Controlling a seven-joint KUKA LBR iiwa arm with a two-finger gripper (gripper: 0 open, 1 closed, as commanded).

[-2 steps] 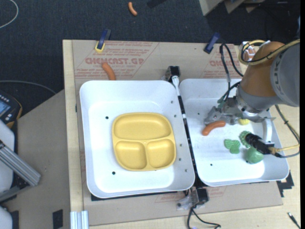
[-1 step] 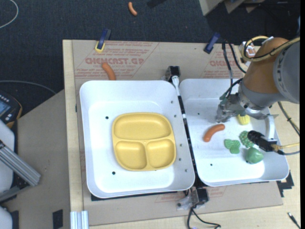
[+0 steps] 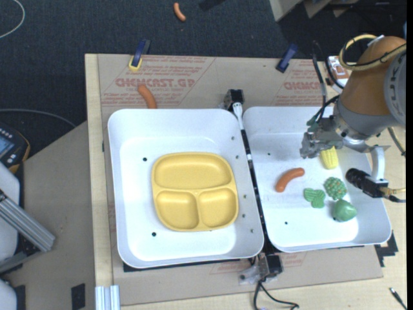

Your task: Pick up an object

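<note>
Two shallow white bins sit side by side on the tabletop [image 3: 193, 76], which is covered with printed cardboard. The left bin [image 3: 126, 173] holds a yellow divided tray [image 3: 193, 190] with three compartments, lying flat near the bin's middle. The right bin [image 3: 277, 225] holds the small toy foods: an orange sausage [image 3: 290, 179] left of centre, a yellow corn cob [image 3: 329, 157] further right and towards the far side, a green leafy piece [image 3: 315, 197], a round knobbly green piece [image 3: 334, 186] just beside it, and a smooth green piece [image 3: 344, 210] nearest the right wall.

The grey arm [image 3: 371, 102] reaches in from the right, its gripper [image 3: 316, 144] low over the far part of the right bin, just left of the corn cob and close against it. Whether the jaws are apart or together cannot be told from this slant, and nothing is seen between them.

Another orange sausage [image 3: 148, 96] lies on the cardboard beyond the left bin, and a third [image 3: 179, 11] lies on the dark floor.
</note>
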